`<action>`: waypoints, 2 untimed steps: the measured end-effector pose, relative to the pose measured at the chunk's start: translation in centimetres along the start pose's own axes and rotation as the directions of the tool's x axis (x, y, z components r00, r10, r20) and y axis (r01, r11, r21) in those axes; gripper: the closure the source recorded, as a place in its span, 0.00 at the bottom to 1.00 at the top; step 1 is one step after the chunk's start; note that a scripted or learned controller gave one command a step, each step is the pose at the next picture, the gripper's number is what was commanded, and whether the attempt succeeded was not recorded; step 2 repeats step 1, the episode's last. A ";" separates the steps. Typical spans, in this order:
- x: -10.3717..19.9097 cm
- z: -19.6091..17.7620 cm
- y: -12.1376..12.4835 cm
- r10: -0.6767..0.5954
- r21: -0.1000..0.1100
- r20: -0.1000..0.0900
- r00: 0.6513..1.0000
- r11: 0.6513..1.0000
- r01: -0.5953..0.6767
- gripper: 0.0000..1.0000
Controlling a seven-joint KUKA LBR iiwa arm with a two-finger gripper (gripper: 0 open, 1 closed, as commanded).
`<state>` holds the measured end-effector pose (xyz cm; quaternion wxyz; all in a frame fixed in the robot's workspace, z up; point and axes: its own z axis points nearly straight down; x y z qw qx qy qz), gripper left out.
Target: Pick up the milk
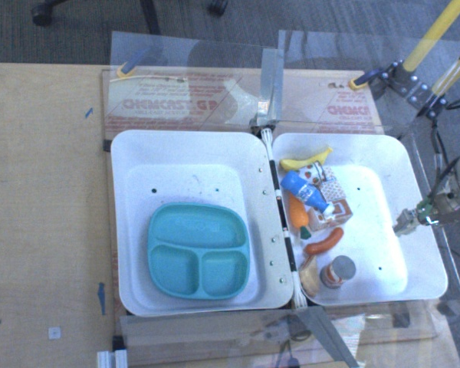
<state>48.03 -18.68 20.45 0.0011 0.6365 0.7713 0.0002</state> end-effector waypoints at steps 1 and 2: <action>-4.8 -1.6 6.4 -0.082 -0.002 0.002 0.997 0.997 0.082 1.00; -4.8 -1.6 6.4 -0.082 -0.002 0.002 0.997 0.997 0.082 1.00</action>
